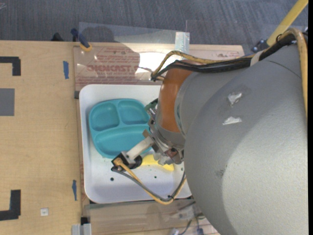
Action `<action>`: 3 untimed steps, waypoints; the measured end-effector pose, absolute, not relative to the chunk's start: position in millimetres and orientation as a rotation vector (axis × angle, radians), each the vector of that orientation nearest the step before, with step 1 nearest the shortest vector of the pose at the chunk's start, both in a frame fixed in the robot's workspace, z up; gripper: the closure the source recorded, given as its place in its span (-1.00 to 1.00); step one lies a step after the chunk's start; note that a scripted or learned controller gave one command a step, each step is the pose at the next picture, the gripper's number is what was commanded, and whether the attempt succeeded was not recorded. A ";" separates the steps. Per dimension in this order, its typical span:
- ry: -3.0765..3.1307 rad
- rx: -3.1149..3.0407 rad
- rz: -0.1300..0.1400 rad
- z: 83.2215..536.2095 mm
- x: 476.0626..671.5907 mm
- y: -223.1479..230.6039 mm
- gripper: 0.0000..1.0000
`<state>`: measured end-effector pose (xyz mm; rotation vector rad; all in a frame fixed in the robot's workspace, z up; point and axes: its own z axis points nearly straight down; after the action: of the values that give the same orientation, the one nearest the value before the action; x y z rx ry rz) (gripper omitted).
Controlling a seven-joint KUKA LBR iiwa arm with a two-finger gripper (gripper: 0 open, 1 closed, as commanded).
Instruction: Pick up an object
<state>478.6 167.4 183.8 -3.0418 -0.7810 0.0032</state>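
- Plate (117, 126), teal with three compartments, lies in the upper half of the bin (98, 185); its right edge is hidden under the arm (244, 141).
- Yellow object (165, 167) is mostly covered, with too little showing to name it.
- Gripper (164, 153) hangs over it, just beside the plate; apart or together cannot be told.

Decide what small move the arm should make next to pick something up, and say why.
Probably a short, straight descent. The gripper hangs over the white bin, right above a yellow object that peeks out beneath it, beside the teal divided plate. That yellow object looks the nearest target, though the arm hides most of it.
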 end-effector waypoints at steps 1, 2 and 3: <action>-0.310 -3.120 -0.006 90.3 480.8 187.8 1.00; -0.318 -3.120 -0.012 248.5 480.2 227.1 1.00; -0.313 -3.131 0.018 127.2 476.5 222.7 1.00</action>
<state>476.5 222.7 127.2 -3.1311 -0.3134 0.0176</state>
